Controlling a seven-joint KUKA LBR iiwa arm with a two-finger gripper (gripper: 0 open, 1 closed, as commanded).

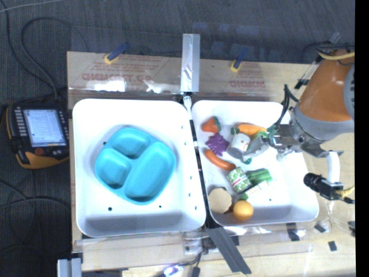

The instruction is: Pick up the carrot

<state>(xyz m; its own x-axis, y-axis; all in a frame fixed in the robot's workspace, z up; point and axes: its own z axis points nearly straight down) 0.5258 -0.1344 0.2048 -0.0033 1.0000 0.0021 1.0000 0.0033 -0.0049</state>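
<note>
The carrot (249, 129), a small orange piece with a green end, lies near the back of the right bin (300, 211). My gripper (268, 141) hangs just right of it and slightly nearer the front, low over the bin. The grey arm with its orange band (326, 98) reaches in from the right. A grey can (237, 146) sits just left of the gripper, below the carrot. Nothing visibly sits in the gripper.
The right bin also holds a red-orange fruit with a green top (210, 124), purple grapes (217, 143), a red sausage (220, 160), a green labelled bottle (244, 179), a tan round (219, 199) and an orange (243, 210). A blue divided dish (135, 164) lies in the left bin (86, 212).
</note>
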